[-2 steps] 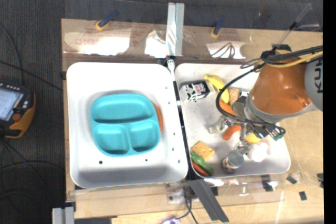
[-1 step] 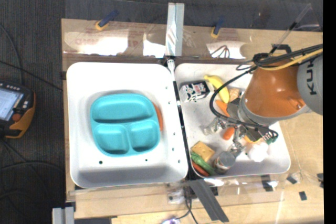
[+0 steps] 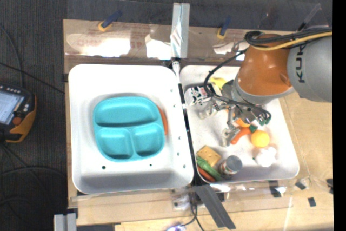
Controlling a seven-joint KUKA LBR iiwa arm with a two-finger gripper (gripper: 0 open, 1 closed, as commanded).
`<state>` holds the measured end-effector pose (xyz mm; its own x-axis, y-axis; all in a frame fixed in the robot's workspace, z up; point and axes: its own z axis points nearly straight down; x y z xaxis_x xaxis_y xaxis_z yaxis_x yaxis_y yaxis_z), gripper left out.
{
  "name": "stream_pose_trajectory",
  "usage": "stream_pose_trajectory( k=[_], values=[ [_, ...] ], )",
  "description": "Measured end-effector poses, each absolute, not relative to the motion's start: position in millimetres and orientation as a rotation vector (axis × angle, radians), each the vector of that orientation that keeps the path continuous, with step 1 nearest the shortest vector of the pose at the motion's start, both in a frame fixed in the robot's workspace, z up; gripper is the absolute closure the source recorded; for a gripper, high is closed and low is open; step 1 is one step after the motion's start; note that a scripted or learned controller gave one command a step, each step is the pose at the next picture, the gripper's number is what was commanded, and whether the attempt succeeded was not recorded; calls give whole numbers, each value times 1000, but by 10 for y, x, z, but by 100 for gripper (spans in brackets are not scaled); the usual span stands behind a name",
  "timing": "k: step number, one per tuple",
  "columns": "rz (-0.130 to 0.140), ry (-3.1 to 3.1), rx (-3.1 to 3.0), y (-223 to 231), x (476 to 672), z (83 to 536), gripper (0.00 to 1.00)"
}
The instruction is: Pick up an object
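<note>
My gripper [image 3: 231, 126] is down low in the right bin [image 3: 282, 119], toward the middle, with the arm coming in over the bin's far right side. I can't tell whether it's wide or narrow: the wrist and cabling crowd that spot. Nothing is visibly held, so I count the pick as not yet made.

The nearest candidate is the orange carrot-shaped piece [image 3: 241, 134], lying at a slant just beside my gripper on its right, possibly touching it. The orange ball [image 3: 260, 139] sits right next to it and a white lump [image 3: 265, 156] lies just in front of the ball. Along the near edge are a brown block [image 3: 209, 154], a green item [image 3: 206, 167] and a small metal can [image 3: 233, 164], all packed close. A yellow item [image 3: 218, 83] is at the far end, partly under the arm.

The left bin [image 3: 81, 116] holds a teal divided plate [image 3: 130, 127]. It's not my target.

To do this step well I'd go for the carrot piece:
- centre over its middle
- turn the wrist so the grip goes across its narrow width, not along its length
- go in wide, then get low before closing

The risk is clutter: the ball is close enough to get nudged or caught in the grasp. Lift straight up and check that the piece actually comes with me.
</note>
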<state>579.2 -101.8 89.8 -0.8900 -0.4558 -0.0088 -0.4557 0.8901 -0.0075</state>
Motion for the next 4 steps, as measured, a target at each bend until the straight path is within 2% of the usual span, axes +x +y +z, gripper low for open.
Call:
stream_pose_trajectory(
  k=[1,2,3,4],
  values=[
    [-8,2983,-948,-1232,5255,902,0],
    [-3,2916,-1156,-1241,5803,890,0],
    [-4,2918,-1137,-1484,5269,899,0],
    [-13,2954,-1033,-1400,5226,903,0]
  ],
)
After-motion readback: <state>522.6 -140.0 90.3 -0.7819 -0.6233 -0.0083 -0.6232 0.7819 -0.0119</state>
